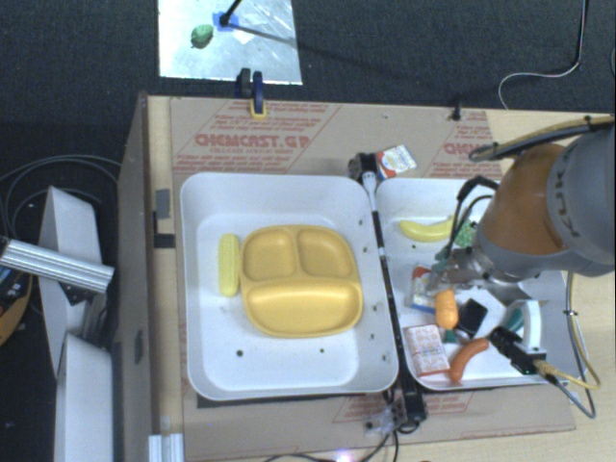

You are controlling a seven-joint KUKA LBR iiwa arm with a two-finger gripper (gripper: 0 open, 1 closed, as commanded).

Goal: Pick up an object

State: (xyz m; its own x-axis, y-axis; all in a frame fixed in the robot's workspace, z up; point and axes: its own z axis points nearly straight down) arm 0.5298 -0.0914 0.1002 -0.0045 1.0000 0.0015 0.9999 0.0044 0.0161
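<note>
The arm (539, 210) is seen reaching in from the right, low over the right bin (414, 192). The gripper (450, 275) is found at the end of the arm, near the middle of that bin. It cannot be told how it is set, because the tip is dark and partly hidden by the wrist.

Just below the gripper, an orange carrot (447, 309) is seen. It looks to be almost touching the tip, but it is not seen to be held. Its long side runs up and down in the view. This is judged to be the nearest thing to pick up, so only a small drop would be needed.

Other things are packed close around it. A black block (473, 316) lies just to its right. A red and white packet (426, 347) lies below it, and a sausage (466, 357) lies beside that, tilted. A banana (426, 228) lies above the gripper, with its long side running left to right. There is little room, so a neighbour could be bumped.

The wall between the two bins is close on the left of the carrot. More room is seen in the left bin (279, 373), where a yellow tray (300, 280) and a corn cob (228, 264) lie well apart from the arm.
</note>
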